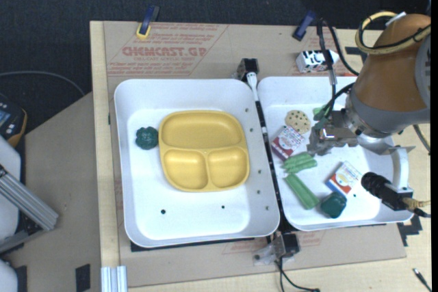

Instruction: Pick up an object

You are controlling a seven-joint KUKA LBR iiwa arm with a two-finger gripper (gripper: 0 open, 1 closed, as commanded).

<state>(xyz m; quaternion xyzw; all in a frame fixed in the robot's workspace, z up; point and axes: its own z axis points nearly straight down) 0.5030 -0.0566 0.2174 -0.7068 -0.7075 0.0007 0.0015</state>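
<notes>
The right bin (369, 215) holds a round speckled cookie (296, 120), a red and white packet (287, 141), a ridged green pod (299, 163), a green stick (301, 190), a dark teal lump (333, 205) and a small white, red and blue box (343, 180). My gripper (323, 140) hangs low over the bin's middle, just right of the packet and above the pod. The arm's orange band partly hides a green piece (320, 110) behind it.
The left bin (130, 181) holds a yellow divided plate (203, 149) and a dark green lump (146, 138) to its left. Outside the bins at the back lie a black and white cube (313, 59), two blue clamps (146, 22) (304, 26) and cables.
</notes>
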